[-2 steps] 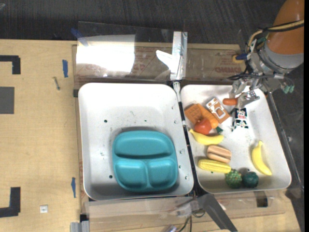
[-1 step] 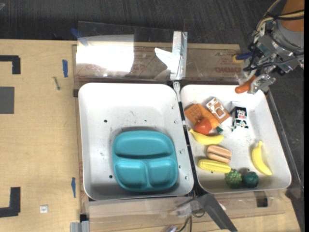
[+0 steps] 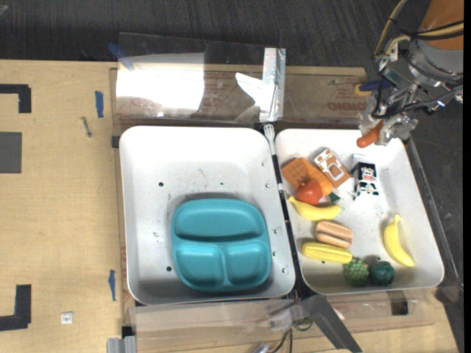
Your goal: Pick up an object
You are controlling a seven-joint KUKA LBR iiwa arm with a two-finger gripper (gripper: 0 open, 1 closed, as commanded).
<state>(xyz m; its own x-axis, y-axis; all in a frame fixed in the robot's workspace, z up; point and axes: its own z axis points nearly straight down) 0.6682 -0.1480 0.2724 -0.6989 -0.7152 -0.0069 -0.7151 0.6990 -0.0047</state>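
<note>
Item 1: fingers [image 3: 388, 127], at the end of the grey arm with the orange band [image 3: 446, 6], poised over the far right corner of the right bin [image 3: 427, 212]. They are closed on a small orange-red carrot-like piece [image 3: 369, 136], which hangs between them above the bin's rim.

Item 2: black-and-white carton [image 3: 366, 179], just below the fingers on the bin floor; its print is too small to read.

Item 3: orange-and-white box [image 3: 330, 165], to the lower left of the fingers; lettering illegible.

Item 4: orange waffle-like piece [image 3: 297, 171], further left, touching a red tomato [image 3: 310, 192].

Item 5: small banana [image 3: 315, 211], beneath the tomato, well below and left of the fingers.

Item 6: hot dog [image 3: 333, 233] and corn cob [image 3: 327, 253], lying one under the other, further down.

Item 7: two green rounds, one knobbly [image 3: 357, 272] and one dark and smooth [image 3: 381, 272], side by side at the near edge, far from the fingers.

Item 8: large banana [image 3: 397, 243], directly below the fingers, along the right wall.

Item 9: left bin [image 3: 147, 160], well left of the fingers, holding a teal divided tray [image 3: 221, 243].

Item 10: bench [image 3: 51, 197], with black and blue tape marks; no legible writing.
</note>
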